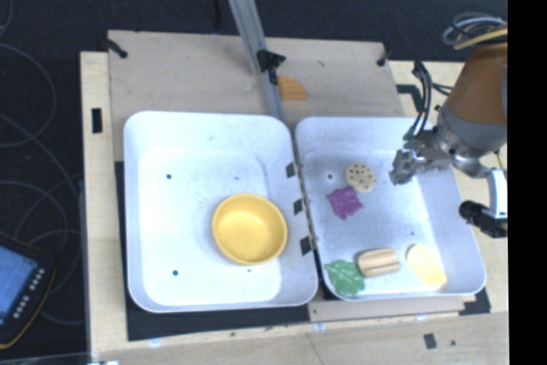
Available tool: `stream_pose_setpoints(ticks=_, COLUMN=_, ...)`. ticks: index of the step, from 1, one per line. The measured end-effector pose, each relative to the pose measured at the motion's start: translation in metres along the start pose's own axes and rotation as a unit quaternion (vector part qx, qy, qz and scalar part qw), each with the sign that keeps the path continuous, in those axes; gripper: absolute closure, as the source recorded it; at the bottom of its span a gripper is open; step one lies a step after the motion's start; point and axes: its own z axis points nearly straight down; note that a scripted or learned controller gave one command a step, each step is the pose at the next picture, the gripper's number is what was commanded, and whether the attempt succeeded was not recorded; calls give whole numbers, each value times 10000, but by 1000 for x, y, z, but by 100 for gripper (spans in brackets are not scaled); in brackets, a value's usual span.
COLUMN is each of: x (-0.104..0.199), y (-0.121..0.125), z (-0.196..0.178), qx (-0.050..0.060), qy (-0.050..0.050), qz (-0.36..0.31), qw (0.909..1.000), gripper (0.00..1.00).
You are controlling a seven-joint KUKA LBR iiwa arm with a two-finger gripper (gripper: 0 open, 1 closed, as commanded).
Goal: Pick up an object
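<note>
- Camera view: your gripper (404, 167) hangs over the right bin (444, 209), near the cookie (361, 176); its opening can't be told.
- Bowl (249, 227) sits in the left bin (162, 150).

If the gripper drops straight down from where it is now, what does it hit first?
Most likely bare floor of the right bin: the gripper hangs near its upper right part, right of the round cookie. Depth is hard to judge, so it might graze the cookie.

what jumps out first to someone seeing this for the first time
The yellow bowl, alone in the left bin, draws the eye first. Next comes the right bin with its cluster: cookie, purple piece, green piece, bun, yellow piece. The gripper hovers over that bin's upper right.
</note>
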Motion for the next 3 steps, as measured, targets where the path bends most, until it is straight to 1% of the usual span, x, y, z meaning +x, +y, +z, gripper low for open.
stream_pose_setpoints(ticks=1, x=-5, y=5, z=-45, qx=0, qy=-2, qz=-21, qw=10000, gripper=100)
stream_pose_setpoints(ticks=2, x=-6, y=6, z=-75, qx=9, qy=5, qz=-28, qw=10000, gripper=100)
stream_pose_setpoints(ticks=3, x=41, y=17, z=-63, qx=32, qy=4, qz=-36, qw=10000, gripper=100)
